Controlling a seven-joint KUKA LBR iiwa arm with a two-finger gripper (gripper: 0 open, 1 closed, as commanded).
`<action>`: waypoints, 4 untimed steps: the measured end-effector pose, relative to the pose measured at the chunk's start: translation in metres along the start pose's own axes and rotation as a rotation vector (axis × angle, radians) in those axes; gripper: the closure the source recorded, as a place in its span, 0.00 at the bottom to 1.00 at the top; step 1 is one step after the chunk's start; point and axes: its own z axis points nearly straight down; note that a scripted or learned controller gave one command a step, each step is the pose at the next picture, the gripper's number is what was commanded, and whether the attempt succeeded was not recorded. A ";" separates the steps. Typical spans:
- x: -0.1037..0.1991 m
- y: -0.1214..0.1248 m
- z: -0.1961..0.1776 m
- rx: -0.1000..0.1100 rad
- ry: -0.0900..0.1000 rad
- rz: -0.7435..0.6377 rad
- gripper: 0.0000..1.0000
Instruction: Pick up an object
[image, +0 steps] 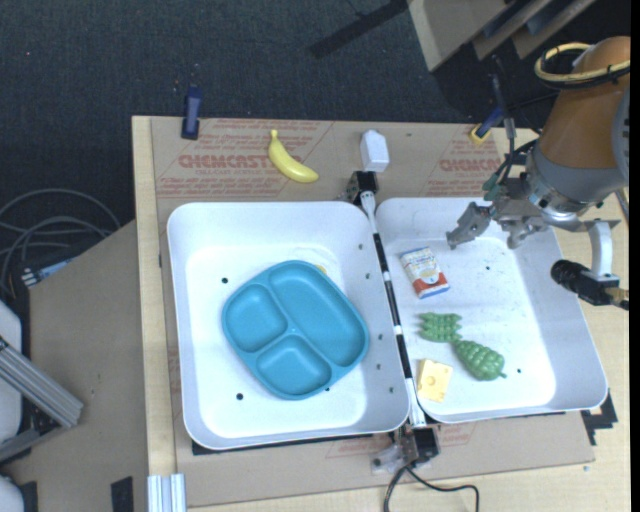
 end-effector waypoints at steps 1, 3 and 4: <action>0.022 -0.018 0.106 0.003 0.000 0.001 0.00; 0.027 -0.089 0.120 0.002 0.001 0.001 0.00; 0.027 -0.089 0.110 0.000 0.000 0.002 1.00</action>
